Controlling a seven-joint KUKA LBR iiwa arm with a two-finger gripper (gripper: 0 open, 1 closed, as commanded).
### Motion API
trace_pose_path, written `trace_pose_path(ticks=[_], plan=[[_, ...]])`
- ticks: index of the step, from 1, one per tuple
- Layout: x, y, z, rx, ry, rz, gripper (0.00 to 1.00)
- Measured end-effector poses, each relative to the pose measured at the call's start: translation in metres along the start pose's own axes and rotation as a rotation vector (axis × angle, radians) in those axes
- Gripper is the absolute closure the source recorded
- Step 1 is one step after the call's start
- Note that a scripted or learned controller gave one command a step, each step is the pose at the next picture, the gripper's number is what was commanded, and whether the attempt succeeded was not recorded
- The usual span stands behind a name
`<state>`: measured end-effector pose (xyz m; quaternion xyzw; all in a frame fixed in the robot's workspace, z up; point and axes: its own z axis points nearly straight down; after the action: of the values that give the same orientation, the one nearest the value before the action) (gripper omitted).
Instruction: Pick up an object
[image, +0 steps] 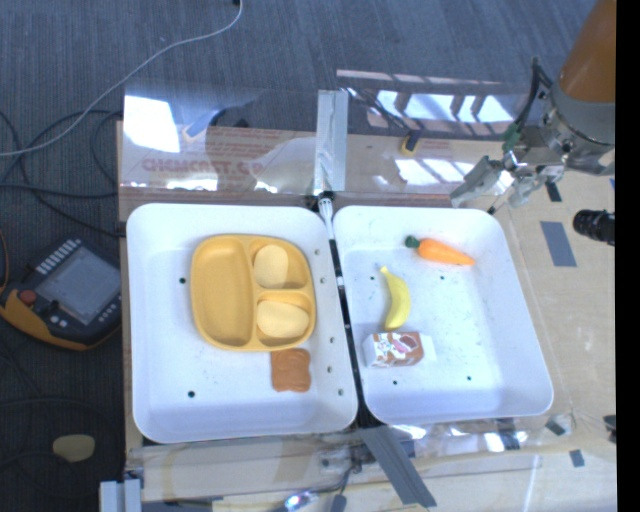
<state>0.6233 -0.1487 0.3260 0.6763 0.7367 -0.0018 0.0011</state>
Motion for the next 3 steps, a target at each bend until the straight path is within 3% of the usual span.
trace_pose_path(ticks=[1, 2, 3], plan=[[-0.033, -0.032, 0.173, 0.002, 0.003, 0.038, 0.0], [0.037, 0.027, 0.178, -0.001, 0.004, -0.258, 0.0], [0.066, 0.001, 0.142, 0.0, 0.005, -0.106, 0.0]])
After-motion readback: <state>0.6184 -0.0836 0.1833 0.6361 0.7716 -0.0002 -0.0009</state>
